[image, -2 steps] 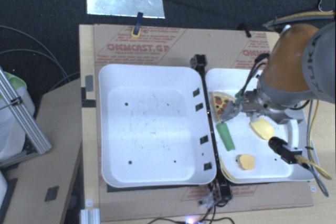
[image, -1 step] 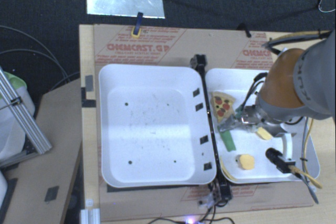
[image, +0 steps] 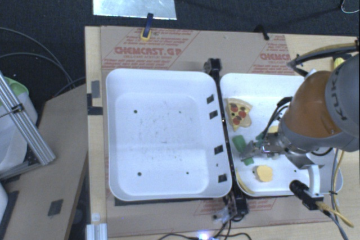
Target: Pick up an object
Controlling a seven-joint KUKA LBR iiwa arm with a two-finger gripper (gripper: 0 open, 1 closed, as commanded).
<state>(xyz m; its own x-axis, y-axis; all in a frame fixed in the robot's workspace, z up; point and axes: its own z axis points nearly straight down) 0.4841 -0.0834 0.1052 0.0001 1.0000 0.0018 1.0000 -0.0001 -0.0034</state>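
The right bin (image: 256,84) holds a toy pizza slice (image: 239,112) near its left wall, a green piece (image: 239,141) below it, and a yellow round object (image: 263,173) near the front. My gripper (image: 249,150) reaches in from the right, low over the bin's left part, its tip right by the green piece. The grey and orange arm (image: 315,109) covers the bin's right half. I cannot see how the gripper stands at the green piece.
The left bin (image: 163,135) lies beside the right one, parted by a black divider with clips (image: 220,121). Cardboard (image: 185,48) lies under both bins. A blue and yellow clamp (image: 147,28) sits at the bench's far edge.
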